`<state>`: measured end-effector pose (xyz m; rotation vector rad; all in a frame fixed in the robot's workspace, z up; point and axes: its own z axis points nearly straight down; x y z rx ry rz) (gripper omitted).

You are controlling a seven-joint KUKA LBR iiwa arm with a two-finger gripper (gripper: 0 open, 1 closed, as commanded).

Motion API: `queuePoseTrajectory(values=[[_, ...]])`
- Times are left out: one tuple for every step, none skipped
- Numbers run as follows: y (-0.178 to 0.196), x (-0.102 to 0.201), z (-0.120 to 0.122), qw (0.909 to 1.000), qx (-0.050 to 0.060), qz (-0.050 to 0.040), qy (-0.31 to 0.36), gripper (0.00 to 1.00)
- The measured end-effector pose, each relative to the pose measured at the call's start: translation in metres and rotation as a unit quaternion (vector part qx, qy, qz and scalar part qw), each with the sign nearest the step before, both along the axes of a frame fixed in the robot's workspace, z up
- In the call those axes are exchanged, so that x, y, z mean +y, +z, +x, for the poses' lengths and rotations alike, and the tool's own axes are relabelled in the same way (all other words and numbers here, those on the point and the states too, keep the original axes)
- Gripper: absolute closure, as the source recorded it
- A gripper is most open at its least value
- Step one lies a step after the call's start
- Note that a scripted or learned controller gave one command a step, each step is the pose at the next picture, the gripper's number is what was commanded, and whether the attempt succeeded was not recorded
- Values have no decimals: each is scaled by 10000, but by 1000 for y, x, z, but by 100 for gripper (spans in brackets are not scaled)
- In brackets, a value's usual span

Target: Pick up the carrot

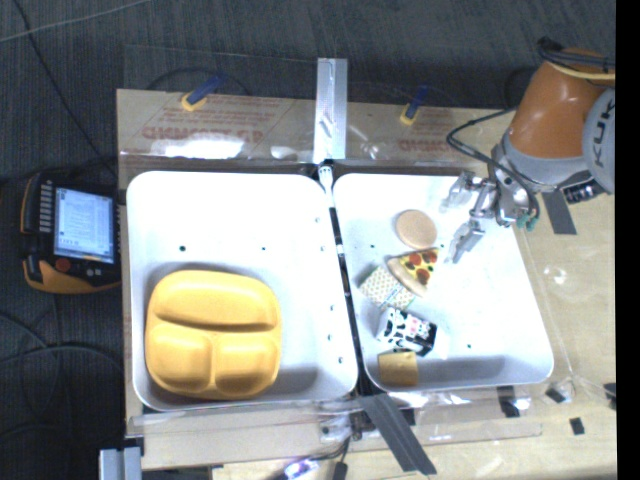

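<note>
No carrot can be made out in the right bin (520,298); the gripper (462,218) hovers over its upper part (fingers spread wide, holding nothing), beside the pizza slice (415,266). Cardboard lettering (195,123) is unreadable.

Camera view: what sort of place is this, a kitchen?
Probably a robot lab, not a kitchen: a robot arm over two white bins, toy food like a pizza slice, and a control pendant alongside.

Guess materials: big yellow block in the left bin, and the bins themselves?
Yellow block: looks like moulded plastic or foam, smooth with a soft sheen, rounded edges and pressed-in grooves; which of the two is unclear. Bins: likely thin formed plastic, glossy white, with rounded corners and glare along the rims.
</note>
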<state>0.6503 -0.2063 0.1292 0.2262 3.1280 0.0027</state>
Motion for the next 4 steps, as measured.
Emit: queuePoseTrajectory(values=[[-39,-16,-55,9826,-32,-25,1854,0],[29,-15,-22,8928,-15,-14,4504,0],[36,-15,-4,8833,-20,-11,4688,0],[-30,-11,-11,7971,-31,-7,6038,0]])
